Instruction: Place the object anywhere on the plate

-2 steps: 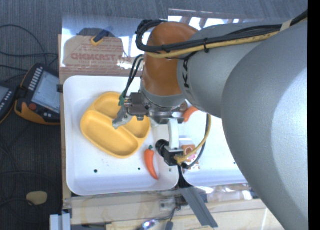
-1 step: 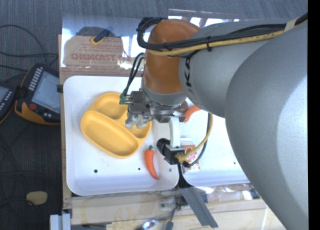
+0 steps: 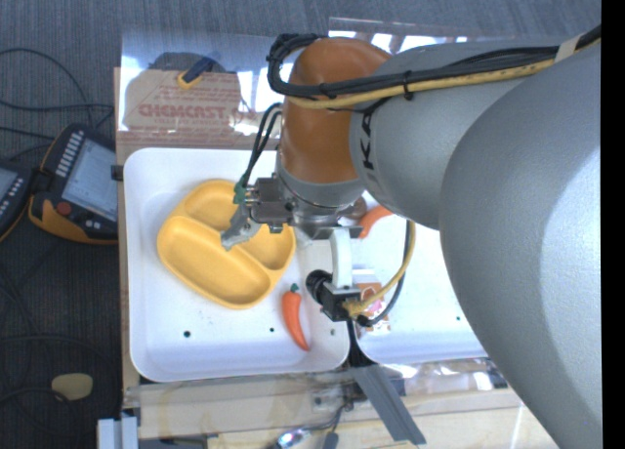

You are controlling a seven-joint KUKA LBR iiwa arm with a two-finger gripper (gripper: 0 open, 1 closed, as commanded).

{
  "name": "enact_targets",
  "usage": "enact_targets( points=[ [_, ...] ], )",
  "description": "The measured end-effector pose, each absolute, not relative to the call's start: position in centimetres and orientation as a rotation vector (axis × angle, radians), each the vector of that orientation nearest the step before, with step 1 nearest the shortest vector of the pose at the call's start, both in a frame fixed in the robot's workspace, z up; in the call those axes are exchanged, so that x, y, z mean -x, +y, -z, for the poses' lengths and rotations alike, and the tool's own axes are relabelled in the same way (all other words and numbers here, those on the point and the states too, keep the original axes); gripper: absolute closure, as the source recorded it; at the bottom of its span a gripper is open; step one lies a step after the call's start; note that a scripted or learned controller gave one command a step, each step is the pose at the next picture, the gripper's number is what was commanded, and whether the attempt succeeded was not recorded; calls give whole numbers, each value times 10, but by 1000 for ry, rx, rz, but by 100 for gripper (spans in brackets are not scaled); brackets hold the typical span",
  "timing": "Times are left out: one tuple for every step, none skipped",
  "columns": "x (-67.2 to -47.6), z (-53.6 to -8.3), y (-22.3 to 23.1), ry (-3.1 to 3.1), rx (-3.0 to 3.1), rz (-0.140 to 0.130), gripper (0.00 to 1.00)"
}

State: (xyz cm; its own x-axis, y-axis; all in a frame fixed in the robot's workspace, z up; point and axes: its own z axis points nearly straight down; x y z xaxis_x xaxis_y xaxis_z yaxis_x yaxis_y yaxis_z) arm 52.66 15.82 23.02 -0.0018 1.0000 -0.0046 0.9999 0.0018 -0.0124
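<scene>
Carrot (image 3: 294, 318), lengthwise up-down, green top up, beside plate (image 3: 210, 257)

The arm (image 3: 469, 144) hides most of the right bin (image 3: 430, 330) and the jaws

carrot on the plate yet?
No. The small orange toy carrot lies on the white bin floor, just beside the yellow divided plastic plate, apart from its rim.

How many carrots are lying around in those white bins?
2, I think. One carrot lies in the left bin, just right of the yellow plate. A second orange piece peeks out beside the arm; more may be hidden beneath it.
</scene>
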Motion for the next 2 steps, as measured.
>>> enact_targets(
  points=[
    [-527, -230, 158, -2219, 2215, -19, 0],
    [-527, -230, 158, -2220, 2215, -19, 0]
  ],
)
